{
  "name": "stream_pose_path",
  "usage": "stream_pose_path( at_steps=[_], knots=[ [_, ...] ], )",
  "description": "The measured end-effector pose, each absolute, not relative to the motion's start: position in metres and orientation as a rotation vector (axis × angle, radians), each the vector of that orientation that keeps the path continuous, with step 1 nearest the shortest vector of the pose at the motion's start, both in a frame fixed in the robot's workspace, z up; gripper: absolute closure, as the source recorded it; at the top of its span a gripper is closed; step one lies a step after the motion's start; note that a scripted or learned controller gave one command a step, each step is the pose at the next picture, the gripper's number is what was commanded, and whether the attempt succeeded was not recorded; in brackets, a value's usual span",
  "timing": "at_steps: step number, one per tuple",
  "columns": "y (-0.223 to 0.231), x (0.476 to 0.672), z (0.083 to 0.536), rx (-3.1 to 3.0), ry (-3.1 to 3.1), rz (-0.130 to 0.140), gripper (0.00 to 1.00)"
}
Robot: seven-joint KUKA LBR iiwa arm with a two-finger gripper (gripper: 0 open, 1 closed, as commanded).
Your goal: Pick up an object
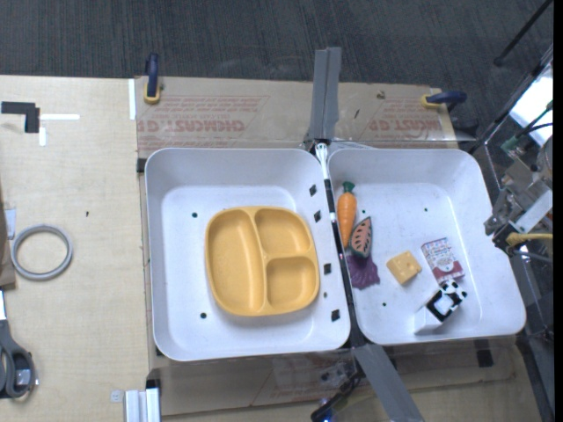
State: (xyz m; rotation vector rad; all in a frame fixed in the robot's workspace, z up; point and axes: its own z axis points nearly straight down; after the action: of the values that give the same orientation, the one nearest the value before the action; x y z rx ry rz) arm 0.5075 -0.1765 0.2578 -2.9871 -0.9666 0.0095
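Left bin (167, 262): holds a yellow divided plate (262, 260), lying flat near its centre.
Right bin (479, 192): holds the candidates for picking, all in its lower and left part.
Carrot (347, 211): at the bin's 9 o'clock side, lying along the wall between the bins; judged risk, the wall blocks one side of a grasp.
Watermelon slice (361, 236): just below the carrot, touching or nearly touching the purple piece (362, 271) under it; a grasp here could catch two things or knock one aside.
Cheese wedge (404, 267): near centre, apart from its neighbours; likely the safest target.
Pink packet (440, 258): flat, hard to get under.
Black-and-white block (446, 303): at 5 o'clock, near the front wall.
End effector: state cannot be told; the arm's hardware sits at the right bin's 3 o'clock edge.
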Motion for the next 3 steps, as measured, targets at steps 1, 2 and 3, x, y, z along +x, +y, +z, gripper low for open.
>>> stream_pose_path(
  at_steps=[1, 2, 3],
  knots=[
    [-0.125, 0.532, 0.134, -3.104, -0.468, 0.011, 1.00],
    [-0.081, 0.479, 0.350, -3.127, -0.323, 0.005, 1.00],
    [-0.137, 0.516, 0.175, -3.110, -0.429, 0.010, 1.00]
  ],
)
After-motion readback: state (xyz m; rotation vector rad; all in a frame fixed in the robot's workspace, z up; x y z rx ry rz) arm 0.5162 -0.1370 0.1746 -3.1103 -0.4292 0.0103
